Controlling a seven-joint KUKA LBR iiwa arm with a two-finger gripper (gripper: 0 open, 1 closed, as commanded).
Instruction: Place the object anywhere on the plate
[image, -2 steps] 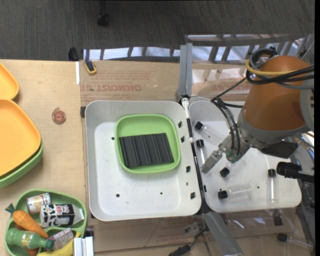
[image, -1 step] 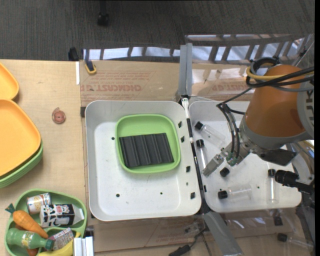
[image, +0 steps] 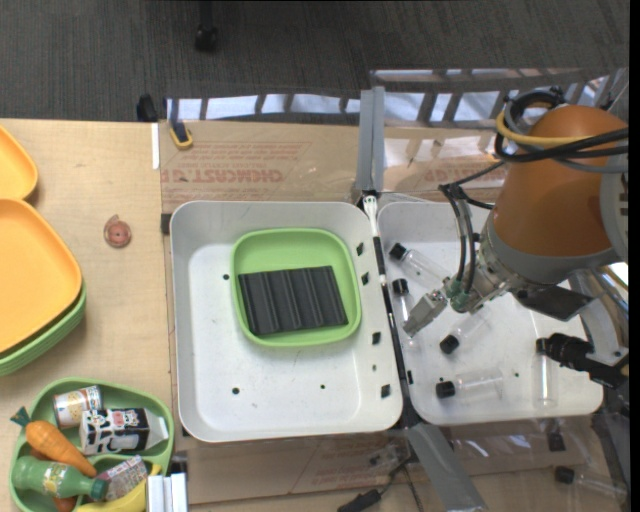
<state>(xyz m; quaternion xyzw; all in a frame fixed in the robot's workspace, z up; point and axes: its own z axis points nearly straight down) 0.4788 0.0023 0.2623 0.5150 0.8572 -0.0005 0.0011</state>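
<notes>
Two white bins sat on the desk (image: 100, 170). The left bin (image: 200, 400) held one green plate (image: 295, 248) with a dark ridged mat on it. The right bin (image: 520, 395) held about four clear tubes (image: 480, 382) with black caps. The jaws hung over the right bin; I could not tell if they were spread. A green bowl (image: 150, 410) held toy food.

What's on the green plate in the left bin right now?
On the green plate lies a dark ribbed block, covering most of its middle. Whatever sits under that block is hidden. The hand is over the right bin, among clear tubes.
</notes>
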